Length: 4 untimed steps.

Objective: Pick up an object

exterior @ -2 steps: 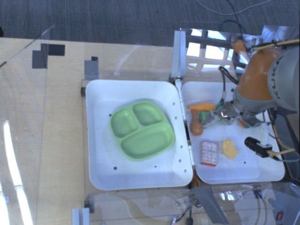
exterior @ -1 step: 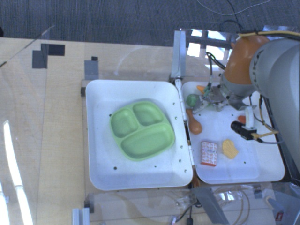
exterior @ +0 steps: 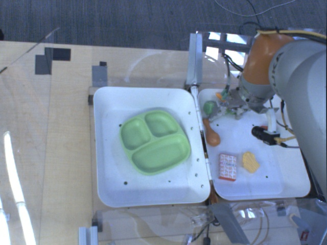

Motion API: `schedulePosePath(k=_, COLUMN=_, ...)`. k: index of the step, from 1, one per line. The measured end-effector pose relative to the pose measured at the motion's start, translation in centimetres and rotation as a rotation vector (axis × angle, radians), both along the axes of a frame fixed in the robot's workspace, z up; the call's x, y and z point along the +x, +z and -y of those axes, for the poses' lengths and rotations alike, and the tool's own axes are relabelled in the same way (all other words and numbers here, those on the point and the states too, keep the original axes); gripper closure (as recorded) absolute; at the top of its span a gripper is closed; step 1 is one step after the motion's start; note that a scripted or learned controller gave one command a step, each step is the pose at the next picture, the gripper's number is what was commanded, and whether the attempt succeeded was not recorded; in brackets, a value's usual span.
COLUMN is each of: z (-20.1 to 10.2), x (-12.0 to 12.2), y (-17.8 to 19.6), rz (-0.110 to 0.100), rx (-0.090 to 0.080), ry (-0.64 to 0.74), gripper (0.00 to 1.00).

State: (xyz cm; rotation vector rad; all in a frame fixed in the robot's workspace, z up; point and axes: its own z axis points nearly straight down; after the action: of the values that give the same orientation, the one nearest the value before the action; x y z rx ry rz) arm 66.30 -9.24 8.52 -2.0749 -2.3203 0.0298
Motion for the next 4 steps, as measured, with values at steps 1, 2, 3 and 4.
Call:
schedulePosePath(k=1, z=0.1, x=-0.2, y=0.6, rz=-0.01, rx=-0.002, ry=0.003, gripper=1.0)
schedulePosePath(k=2, z=-0.1, x=-0.1, y=0.7, rz=-0.007, rx=0.0, ry=0.005, gripper=0.0)
schedulePosePath(k=3, z=-0.1, x=-0.1, y=1.5, rz=-0.009, rx=-0.001, ry=0.008, gripper=1.0)
schedulePosePath(k=4, z=-0.2, x=0.0, y=1.7, rz=-0.005, rx=-0.001, ry=0.009, gripper=0.0)
